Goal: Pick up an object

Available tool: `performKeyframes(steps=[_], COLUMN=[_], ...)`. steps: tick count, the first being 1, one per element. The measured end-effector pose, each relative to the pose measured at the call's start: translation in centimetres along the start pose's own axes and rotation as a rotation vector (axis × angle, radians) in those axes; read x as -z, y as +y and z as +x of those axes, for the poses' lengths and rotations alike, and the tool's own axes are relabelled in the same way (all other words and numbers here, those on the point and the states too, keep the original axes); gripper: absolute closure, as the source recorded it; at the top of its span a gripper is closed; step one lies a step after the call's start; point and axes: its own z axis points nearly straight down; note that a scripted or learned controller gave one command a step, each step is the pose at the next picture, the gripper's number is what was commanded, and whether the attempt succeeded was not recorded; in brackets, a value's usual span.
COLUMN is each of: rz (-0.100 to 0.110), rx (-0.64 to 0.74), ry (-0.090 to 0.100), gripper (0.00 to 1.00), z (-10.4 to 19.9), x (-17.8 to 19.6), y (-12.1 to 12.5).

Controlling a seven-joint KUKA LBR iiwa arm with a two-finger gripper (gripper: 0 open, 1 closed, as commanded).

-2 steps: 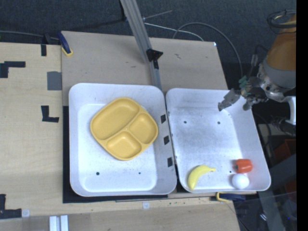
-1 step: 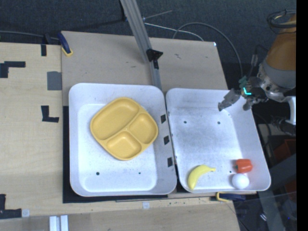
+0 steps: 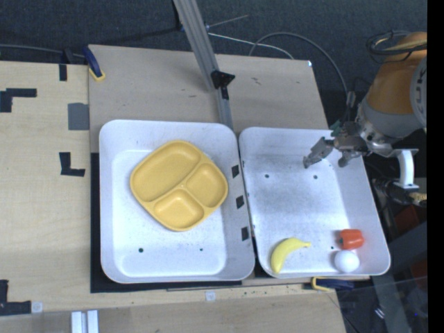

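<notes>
A yellow banana (image 3: 287, 251), a white ball (image 3: 346, 261) and a small orange object (image 3: 352, 238) lie along the near edge of the right bin (image 3: 298, 193). My gripper (image 3: 326, 155) hangs over the far right part of that bin, well above and away from those three things. Its two fingers (image 3: 313, 155) stand apart with nothing between them, so it is open. A yellow divided plate (image 3: 179, 184) rests in the left bin (image 3: 118, 207).
A grey slanted pole (image 3: 201, 40) crosses the back of the bench and ends at the bins' far edge. Cables (image 3: 291, 44) loop behind the right bin. The wooden bench (image 3: 41, 172) stretches to the left.
</notes>
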Motion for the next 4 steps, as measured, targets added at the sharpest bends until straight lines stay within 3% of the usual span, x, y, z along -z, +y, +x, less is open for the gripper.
performKeyframes(steps=[2,3,4], rz=[-0.005,-0.003,-0.009], rx=[-0.001,0.001,-0.002], ry=[-0.002,0.000,-0.002], gripper=[0.00,1.00,1.00], z=[-0.3,-0.2,-1.1], x=[-10.6,-9.5,-4.3], y=[0.2,0.2,0.8])
